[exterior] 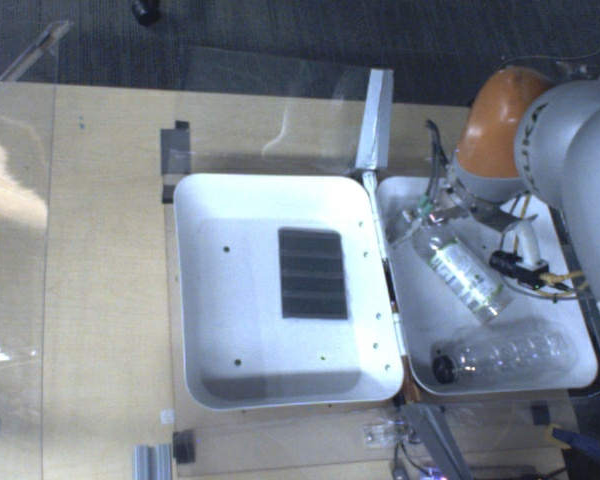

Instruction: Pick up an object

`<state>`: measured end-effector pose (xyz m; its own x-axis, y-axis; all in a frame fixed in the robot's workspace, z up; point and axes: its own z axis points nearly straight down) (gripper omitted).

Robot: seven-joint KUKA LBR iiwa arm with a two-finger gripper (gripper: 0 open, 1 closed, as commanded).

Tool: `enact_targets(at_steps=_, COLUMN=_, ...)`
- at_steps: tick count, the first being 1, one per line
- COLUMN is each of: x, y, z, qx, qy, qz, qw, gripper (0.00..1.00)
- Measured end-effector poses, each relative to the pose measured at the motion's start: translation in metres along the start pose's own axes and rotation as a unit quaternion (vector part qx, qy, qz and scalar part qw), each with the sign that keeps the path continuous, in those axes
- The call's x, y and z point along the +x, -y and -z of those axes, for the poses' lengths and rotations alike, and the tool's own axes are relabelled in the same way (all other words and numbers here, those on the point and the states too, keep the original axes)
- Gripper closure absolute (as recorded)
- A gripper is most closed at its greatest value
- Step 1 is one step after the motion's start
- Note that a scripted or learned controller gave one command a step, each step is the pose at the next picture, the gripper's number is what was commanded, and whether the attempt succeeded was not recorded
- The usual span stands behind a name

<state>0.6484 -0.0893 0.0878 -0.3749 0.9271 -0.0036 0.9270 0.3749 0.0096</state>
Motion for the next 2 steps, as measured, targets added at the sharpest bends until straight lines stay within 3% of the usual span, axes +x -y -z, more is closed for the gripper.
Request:
enact_targets(at_steps=1, x=0.0, y=-0.003, z=0.013, qx=-0.004, qy=0.001, qz=0.001, qw=1.0, gripper=1.0)
enact_targets(at_steps=2, x=0.01, y=-0.028, z=0.099, qx=0.001, qy=0.0, qz=0.003, qw=1.0, gripper=1.0)
